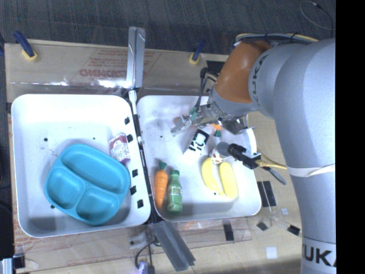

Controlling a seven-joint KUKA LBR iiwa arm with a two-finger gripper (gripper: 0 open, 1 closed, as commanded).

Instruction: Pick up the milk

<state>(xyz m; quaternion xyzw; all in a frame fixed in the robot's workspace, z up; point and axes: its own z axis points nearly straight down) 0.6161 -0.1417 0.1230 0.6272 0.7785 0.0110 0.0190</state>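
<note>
Within the right bin, near its middle, the milk carton is lying, long axis seemingly slanting up-right. Open floor is lying leftward; bananas, carrot and green bottle are crowding below. Gripper is hovering just above it, fingers spread, holding nothing.

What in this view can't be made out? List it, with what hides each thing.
- Gripper: its fingers are small and blurred against the white bin, so their state is unclear in the camera view.
- Milk carton: its top end is covered by the arm's wrist; the label print is too small to read.
- Small pouch: partly tucked behind the blue tray, label illegible.
- Banana: its upper tip is overlapped by a dark tool.
</note>
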